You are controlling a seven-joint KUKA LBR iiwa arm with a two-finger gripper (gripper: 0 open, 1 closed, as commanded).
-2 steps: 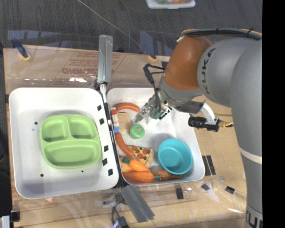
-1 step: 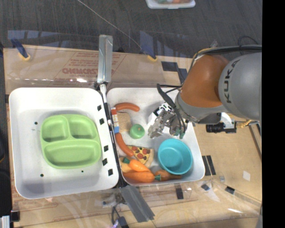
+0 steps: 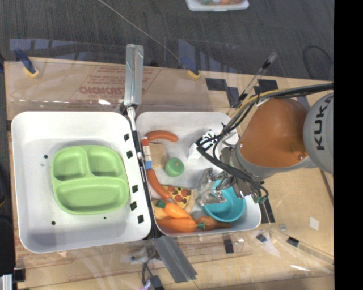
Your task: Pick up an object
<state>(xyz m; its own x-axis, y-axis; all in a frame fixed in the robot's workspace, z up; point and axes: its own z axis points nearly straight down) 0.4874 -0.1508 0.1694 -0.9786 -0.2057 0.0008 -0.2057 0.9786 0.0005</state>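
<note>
Floor (image 3: 68, 20): dark grey carpet with a fine ribbed weave, across the top of the view.
Bench (image 3: 295, 221): pale wood, lying under the two bins and reaching to the right and lower edges.
Sheet (image 3: 74, 79): clear plastic over the bench, glossy, with faint red print showing through at upper left.
Tape (image 3: 25, 62): short blue and yellow strips at the sheet's corners; dark strips near the bench's middle and lower right.
Tray (image 3: 217, 4): white, on the floor at the top edge, cut off by the frame.
Light: even, with soft glare on the sheet.
</note>
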